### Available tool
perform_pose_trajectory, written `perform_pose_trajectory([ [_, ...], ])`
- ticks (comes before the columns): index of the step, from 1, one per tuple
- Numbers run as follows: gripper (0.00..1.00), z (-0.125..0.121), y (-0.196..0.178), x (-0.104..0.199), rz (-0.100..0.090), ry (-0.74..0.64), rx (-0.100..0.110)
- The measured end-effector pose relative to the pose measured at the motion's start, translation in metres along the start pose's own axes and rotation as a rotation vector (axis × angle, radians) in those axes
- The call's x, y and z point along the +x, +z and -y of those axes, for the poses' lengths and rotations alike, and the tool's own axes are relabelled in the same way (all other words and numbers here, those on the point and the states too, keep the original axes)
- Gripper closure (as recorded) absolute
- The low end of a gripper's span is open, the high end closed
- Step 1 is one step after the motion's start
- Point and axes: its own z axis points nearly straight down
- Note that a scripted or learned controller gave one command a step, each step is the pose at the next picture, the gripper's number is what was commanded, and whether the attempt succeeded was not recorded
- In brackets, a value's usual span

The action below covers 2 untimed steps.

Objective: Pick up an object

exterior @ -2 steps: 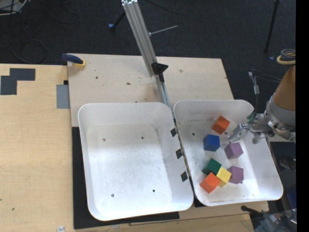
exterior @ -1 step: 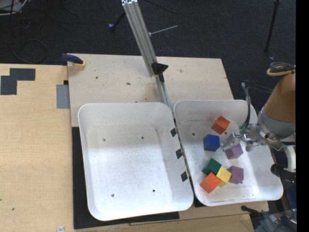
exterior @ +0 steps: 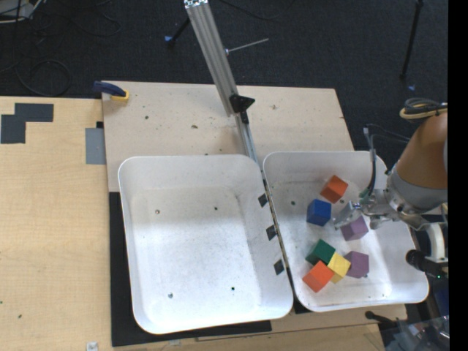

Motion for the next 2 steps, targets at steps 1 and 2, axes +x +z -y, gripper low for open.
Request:
perform_pose_trajectory([
  [1,1.0,0.003,-0.006,-0.001,-0.003,0.007,0.008],
  [2,1.0,-0.007,-0.062,0.001,-0.001,0.001,0.002],
])
